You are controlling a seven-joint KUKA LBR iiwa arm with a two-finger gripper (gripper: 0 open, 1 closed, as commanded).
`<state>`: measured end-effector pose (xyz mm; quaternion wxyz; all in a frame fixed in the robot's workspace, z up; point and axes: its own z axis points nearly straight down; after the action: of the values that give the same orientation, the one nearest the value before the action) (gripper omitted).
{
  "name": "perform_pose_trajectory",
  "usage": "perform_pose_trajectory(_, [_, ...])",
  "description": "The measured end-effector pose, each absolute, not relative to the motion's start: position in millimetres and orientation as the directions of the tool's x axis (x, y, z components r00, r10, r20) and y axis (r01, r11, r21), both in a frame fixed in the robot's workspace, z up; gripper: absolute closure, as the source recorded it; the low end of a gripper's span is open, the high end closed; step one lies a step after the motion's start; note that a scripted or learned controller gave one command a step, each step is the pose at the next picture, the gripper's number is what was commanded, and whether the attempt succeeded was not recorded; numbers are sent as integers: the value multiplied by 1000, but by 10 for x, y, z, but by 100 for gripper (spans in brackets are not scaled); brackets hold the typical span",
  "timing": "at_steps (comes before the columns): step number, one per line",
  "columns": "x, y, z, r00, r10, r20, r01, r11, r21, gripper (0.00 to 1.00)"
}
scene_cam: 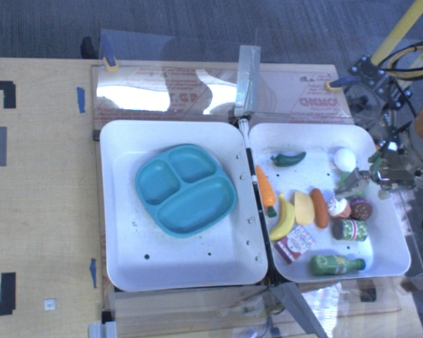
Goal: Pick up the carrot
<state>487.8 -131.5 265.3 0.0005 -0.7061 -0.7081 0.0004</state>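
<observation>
The orange carrot (266, 189) with a green top lies along the left wall of the right bin (393, 259), next to the divider. My gripper (354, 182) hangs over the right side of that bin, just below a white egg (345, 160) and well to the right of the carrot. Nothing shows that it is holding anything.
Beside the carrot lie a banana (285, 219), a yellow piece (304, 208) and a sausage (319, 208). A green pepper (289, 158), a small can (350, 229), a red packet (296, 243) and a green bottle (336, 264) share the bin. The left bin (120, 189) holds a blue divided plate (186, 189).
</observation>
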Motion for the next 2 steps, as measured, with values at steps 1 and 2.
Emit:
perform_pose_trajectory(1, [4917,-339,1933,-128,992,3,992,128,-7,0])
perform_pose_trajectory(2, [5685,-153,1875,-344,939,0,939,344,0,0])
